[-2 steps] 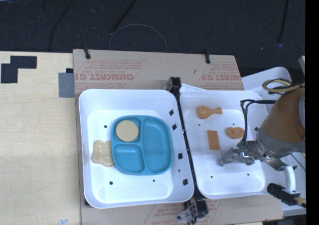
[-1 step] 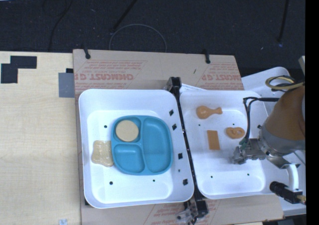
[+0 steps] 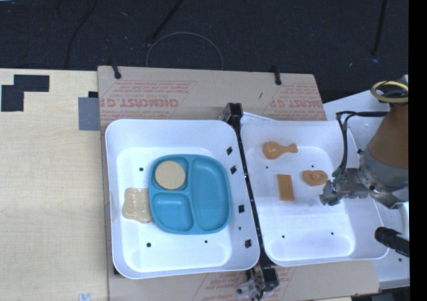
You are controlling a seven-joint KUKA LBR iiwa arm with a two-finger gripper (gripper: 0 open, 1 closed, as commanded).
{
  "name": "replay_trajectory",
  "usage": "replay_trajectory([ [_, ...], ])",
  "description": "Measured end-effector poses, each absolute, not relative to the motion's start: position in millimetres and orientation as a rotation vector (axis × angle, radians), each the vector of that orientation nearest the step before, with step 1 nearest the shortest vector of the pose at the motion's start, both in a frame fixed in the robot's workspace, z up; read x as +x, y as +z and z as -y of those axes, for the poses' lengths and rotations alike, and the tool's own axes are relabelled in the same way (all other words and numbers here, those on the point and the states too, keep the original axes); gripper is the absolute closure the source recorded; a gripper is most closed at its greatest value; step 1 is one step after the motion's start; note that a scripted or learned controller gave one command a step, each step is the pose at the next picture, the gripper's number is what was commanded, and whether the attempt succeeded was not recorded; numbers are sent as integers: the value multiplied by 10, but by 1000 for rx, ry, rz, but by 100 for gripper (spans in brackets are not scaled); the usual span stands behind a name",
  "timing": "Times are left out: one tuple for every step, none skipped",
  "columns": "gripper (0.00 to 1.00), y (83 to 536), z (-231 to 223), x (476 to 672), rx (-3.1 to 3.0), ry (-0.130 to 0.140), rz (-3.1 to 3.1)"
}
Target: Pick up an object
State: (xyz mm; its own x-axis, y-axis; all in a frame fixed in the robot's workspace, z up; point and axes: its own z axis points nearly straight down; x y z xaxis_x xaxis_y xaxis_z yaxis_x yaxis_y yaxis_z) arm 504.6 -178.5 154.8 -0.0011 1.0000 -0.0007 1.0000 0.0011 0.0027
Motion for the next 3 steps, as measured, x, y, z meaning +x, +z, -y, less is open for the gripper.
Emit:
replay_trajectory([
  [100, 2024, 1699, 5033, 2219, 2, -2223],
  [100, 2648, 1662, 5044, 2217, 4, -2220],
  [100, 2718, 1670, 5043, 2221, -1, -2224],
])
